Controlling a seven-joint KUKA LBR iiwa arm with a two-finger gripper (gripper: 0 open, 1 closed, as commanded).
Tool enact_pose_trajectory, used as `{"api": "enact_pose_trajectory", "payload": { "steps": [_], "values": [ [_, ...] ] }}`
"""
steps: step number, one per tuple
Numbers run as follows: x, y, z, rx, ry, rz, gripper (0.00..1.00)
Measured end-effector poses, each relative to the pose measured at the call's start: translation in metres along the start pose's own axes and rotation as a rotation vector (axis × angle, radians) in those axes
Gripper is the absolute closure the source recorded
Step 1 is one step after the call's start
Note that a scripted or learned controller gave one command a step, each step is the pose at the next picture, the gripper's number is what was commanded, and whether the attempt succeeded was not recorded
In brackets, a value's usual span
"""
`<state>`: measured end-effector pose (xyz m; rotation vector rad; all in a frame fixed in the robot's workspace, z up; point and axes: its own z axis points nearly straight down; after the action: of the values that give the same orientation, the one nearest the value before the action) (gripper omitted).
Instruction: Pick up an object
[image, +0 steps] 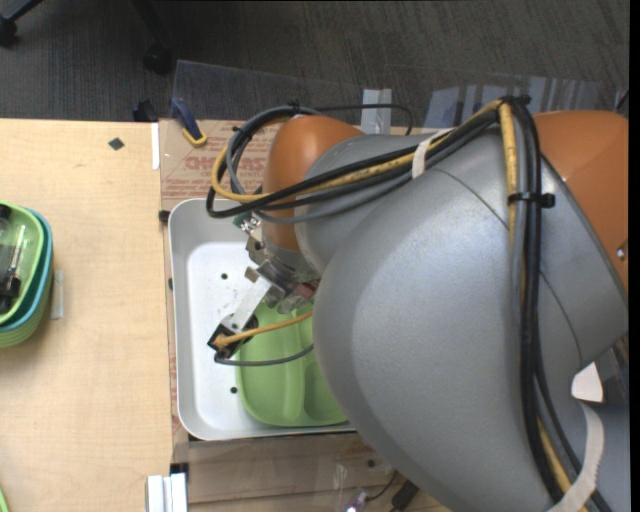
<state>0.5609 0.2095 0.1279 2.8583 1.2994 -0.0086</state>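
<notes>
A light green shallow dish (283, 388) lies in the near part of the white bin (192, 300), partly hidden under the arm. My gripper (283, 283) hangs low over the bin's middle, just beyond the dish's far edge, below the orange wrist band (300, 165). The grey arm body covers the right of the bin and whatever lies there.
A green lidded container (22, 275) stands on the wooden bench top at the far left. Brown cardboard (215, 160) lies behind the bin, with a small blue-and-orange tool (188, 122) on it. The bin's left floor shows a few dark specks.
</notes>
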Motion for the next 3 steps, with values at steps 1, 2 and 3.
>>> {"api": "enact_pose_trajectory", "payload": {
  "steps": [1, 2, 3],
  "values": [
    [-0.017, -0.043, 0.027, 0.000, 0.002, 0.545, 1.00],
    [-0.018, -0.047, -0.085, -0.001, 0.002, 0.499, 1.00],
    [-0.041, -0.075, -0.245, -0.003, 0.005, 0.604, 1.00]
  ]
}}
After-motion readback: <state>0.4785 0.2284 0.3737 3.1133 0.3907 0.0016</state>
